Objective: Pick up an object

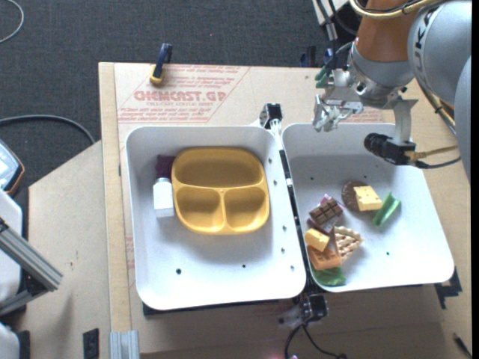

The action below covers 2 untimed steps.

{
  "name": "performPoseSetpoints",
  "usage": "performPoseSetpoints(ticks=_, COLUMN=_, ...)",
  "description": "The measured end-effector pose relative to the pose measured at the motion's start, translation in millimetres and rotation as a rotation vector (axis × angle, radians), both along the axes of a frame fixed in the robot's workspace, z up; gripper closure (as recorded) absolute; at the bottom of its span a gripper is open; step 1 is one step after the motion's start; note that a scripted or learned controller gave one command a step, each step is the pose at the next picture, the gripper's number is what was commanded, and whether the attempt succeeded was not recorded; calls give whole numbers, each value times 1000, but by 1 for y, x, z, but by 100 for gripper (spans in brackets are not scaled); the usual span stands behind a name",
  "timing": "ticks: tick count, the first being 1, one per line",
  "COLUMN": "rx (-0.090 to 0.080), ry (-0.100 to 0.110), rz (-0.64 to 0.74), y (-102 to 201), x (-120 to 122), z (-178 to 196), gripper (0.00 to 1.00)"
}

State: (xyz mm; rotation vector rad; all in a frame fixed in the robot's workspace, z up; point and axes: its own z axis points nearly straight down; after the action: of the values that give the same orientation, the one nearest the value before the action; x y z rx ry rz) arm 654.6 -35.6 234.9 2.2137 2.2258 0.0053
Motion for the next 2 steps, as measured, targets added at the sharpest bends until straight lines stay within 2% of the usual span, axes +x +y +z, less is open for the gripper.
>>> performPoseSetpoints(ticks=1, rx=-2, ry=1, rz=-3, y=19, x=7, z=-4, gripper=100)
performPoseSetpoints(ticks=2, rx=-2, ry=4, rz=-4, y=20, x=12, z=-16, gripper=100)
